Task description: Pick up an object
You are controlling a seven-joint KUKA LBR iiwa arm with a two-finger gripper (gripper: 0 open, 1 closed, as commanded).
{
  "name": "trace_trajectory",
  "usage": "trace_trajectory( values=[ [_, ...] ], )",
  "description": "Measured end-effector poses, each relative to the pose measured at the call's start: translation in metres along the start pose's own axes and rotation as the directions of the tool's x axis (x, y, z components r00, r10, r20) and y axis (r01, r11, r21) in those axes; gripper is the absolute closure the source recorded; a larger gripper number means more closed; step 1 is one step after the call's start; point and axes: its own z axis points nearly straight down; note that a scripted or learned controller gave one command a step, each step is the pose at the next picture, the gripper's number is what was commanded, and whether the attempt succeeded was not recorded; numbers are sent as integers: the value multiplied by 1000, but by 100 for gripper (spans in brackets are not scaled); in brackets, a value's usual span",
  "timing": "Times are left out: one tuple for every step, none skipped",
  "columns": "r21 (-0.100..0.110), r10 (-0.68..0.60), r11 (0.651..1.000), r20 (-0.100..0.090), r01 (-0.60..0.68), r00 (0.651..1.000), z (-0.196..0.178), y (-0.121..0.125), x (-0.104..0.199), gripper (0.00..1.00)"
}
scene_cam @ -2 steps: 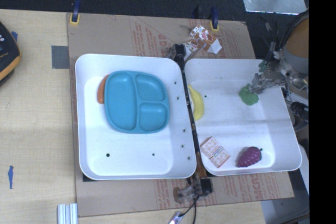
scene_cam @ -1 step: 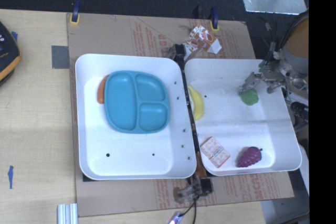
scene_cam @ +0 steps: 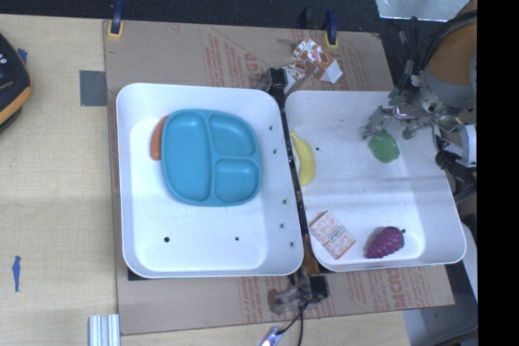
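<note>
On the bench, two white bins sit side by side on a cardboard sheet held by blue clamps at the far edge. Left bin: a blue divided plate lies flat near the middle, covering most of an orange object that pokes out at its left edge; can't tell what that object is. Right bin: a green lumpy object sits in the far half, a yellow item is tucked against the left wall next to the divider, a small printed carton lies flat near the front-left corner, and a purple grape bunch lies just right of the carton near the front wall. Arm comes in from the right with the orange band at the frame edge; the gripper is low over the far part of the right bin, directly at the far side of the green object and touching or nearly touching its top. Fingers look spread to either side, nothing pinched between them, so the green object isn't held; it rests on the bin floor. A crumpled wrapper lies on the cardboard behind the bins. A black and yellow device sits at the far left bench edge.
</note>
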Motion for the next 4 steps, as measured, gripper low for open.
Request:
trace_trajectory(
  values=[
    [-2,2,1000,0,-2,1000,-106,-65,24,0],
    [2,-1,1000,0,1,1000,-29,-22,0,0],
    [0,0,1000,-1,0,1000,-14,5,0,0],
    [2,-1,1000,0,1,1000,17,-15,1,0]
  ],
)
